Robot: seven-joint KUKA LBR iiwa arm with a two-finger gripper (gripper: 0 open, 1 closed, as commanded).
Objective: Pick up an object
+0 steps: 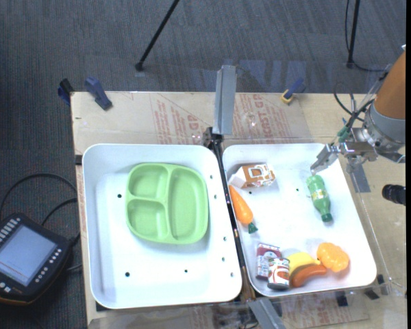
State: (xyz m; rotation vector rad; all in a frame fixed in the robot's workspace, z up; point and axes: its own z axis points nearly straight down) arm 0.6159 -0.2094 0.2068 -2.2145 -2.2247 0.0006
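My gripper [327,157] hovers over right bin [296,149] upper right corner, above green bottle [320,197]; grip state unclear. Carrot [242,208] and carton [255,175] lie left; green tray [168,202] in left bin [99,252].

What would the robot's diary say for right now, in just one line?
gripper: over right bin's far right corner | held: nothing seen | nearest: green bottle | left bin: green divided plate

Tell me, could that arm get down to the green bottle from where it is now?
Probably yes. The gripper hangs over the right bin's far right corner, just beyond the green bottle. The bottle lies alone on bare bin floor, apart from the carrot and carton, so nothing blocks it.
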